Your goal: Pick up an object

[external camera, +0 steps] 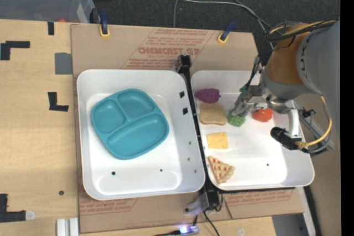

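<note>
At the right of the frame the tool (241, 110) hangs low in the right bin (287, 174), its tip touching a green toy (237, 120) — whether it is spread or pinching cannot be told. A red piece (263, 115) sits just right of it. Purple grapes (207, 95), bread (212, 115), cheese (217, 141) and a pizza slice (220, 169) line the bin's left side — a teal divided plate (129, 123) lies in the left bin (91, 174).

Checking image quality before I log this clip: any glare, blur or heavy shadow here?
Camera view: lighting even and soft, no strong glare on the right bin or left bin; the teal plate is sharp; the claw and nearby green piece look slightly soft; faint shadows only.
</note>
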Robot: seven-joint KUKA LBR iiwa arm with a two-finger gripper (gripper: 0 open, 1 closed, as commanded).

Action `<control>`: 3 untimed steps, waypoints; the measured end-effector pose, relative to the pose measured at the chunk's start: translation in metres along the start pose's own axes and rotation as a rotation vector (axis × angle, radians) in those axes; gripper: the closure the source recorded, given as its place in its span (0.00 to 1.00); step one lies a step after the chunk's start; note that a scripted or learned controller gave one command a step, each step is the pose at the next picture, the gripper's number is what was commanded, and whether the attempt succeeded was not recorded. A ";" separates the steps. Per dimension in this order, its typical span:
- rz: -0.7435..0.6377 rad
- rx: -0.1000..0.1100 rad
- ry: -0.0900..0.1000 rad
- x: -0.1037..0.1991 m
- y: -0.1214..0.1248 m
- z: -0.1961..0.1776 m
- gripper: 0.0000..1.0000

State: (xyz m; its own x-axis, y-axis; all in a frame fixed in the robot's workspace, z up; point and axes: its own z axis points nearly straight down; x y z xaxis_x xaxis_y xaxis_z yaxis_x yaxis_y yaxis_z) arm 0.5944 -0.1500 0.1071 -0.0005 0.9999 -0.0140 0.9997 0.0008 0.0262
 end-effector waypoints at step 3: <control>-0.001 0.022 0.013 0.010 0.012 -0.151 1.00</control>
State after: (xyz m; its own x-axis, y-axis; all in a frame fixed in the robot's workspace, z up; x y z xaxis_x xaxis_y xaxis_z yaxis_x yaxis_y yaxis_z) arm 0.6025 -0.1379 0.2587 -0.0021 1.0000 -0.0009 1.0000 0.0021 0.0038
